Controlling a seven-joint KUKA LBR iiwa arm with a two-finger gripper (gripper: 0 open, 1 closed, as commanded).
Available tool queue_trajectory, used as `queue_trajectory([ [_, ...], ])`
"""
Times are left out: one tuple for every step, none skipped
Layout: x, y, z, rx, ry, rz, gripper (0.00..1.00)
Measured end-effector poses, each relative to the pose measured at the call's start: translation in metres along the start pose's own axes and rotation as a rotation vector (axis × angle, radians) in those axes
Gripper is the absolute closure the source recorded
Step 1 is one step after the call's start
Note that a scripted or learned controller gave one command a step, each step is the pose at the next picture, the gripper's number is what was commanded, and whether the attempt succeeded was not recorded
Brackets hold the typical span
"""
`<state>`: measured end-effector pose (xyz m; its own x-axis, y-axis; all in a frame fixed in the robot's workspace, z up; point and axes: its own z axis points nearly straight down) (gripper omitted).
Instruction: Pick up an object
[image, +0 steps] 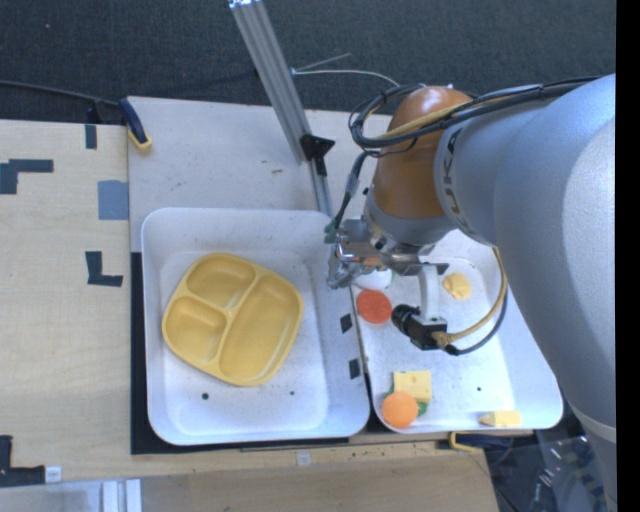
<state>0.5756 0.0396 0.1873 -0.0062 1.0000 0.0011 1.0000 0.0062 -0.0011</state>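
My gripper (347, 266) hangs low over the left edge of the right bin (535, 385), near the divider between the two bins. Just below and to its right lies a red round piece (375, 306), apart from the gripper. An orange ball (400, 410) rests by the bin's front edge, touching a yellow block (413, 384). A small yellow lump (457, 286) lies to the right of the wrist. A small yellow bar (499, 419) sits in the front right corner. The wrist hides whatever is right under the gripper.
The left bin (180, 415) holds a yellow divided plate (233, 316). A metal rail (275, 75) slants down from the top to the bins' back edge. The big grey arm (560, 200) covers the right bin's back and right side.
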Motion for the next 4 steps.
queue_trajectory([
  [0.014, 0.032, -0.001, -0.001, 0.0, 0.003, 1.0],
  [-0.005, -0.047, -0.001, 0.006, -0.002, 0.008, 1.0],
  [0.029, -0.013, -0.001, -0.001, 0.0, 0.002, 1.0],
  [0.037, -0.008, -0.018, 0.0, 0.0, 0.004, 1.0],
])
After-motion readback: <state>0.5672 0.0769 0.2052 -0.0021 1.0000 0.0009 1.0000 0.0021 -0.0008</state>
